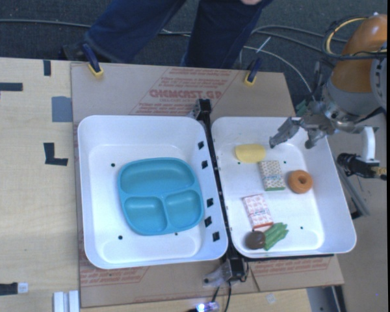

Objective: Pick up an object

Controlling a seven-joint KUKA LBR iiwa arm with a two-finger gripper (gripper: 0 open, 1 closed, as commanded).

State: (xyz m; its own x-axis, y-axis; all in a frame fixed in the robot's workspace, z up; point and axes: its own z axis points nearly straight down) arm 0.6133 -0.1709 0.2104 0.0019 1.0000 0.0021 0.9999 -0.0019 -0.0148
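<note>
A: Two bins stand side by side, and I take the divider (211, 174) between them as my landmark. Left of the divider is the left bin (97, 135), and in it lies a blue tray (160, 195) with three compartments, flat, near the middle.

B: And right of the divider?

A: There is the right bin (331, 226) with several small things. Nearest to the divider, toward the far side, lies a yellow block (249, 153). A little further from the divider is a speckled packet (271, 175), and toward the near side a red and white packet (257, 211). Below that packet I see a dark round thing (254, 240) touching a green pod (276, 234). Furthest from the divider among these is a donut (301, 181), just beside the speckled packet.

B: Where is the gripper?

A: The gripper (293, 140) hangs over the far part of the right bin, well to the right of the divider, above and to the right of the yellow block. Its two fingers are spread apart, and nothing is between them. One fingertip (275, 140) is near the yellow block, but I cannot tell if it touches it.

B: Anything beyond the bins?

A: A person (182, 12) in dark trousers stands at the far side of the bench.
</note>
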